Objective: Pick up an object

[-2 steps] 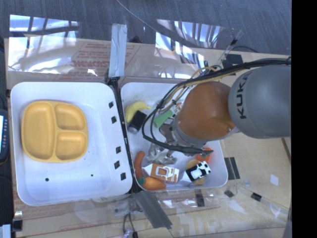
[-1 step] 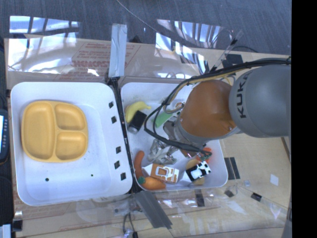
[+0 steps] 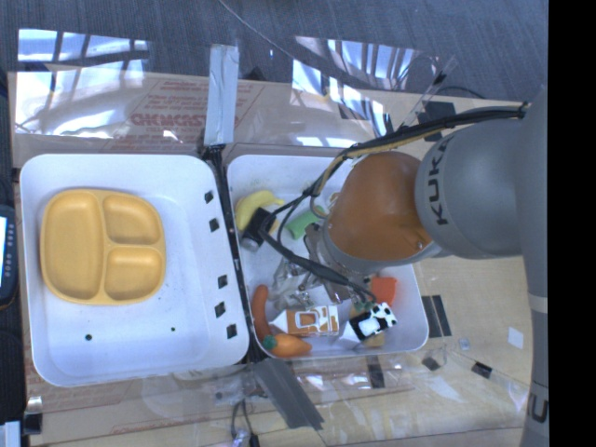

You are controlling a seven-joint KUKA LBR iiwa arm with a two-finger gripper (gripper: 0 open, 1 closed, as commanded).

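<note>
Reaching over the right bin (image 3: 410, 329), the arm (image 3: 466, 194) sets its claw (image 3: 300, 285) low among clutter, grip state impossible to tell, with the yellow tray (image 3: 101, 246) well to its left, a banana (image 3: 253, 207) above-left, a carrot (image 3: 287, 345) below and a cow figure (image 3: 375, 321) lower right.

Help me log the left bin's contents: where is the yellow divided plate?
The yellow divided plate lies in the left bin, toward its left wall, across the divider from the banana in the right bin.
</note>
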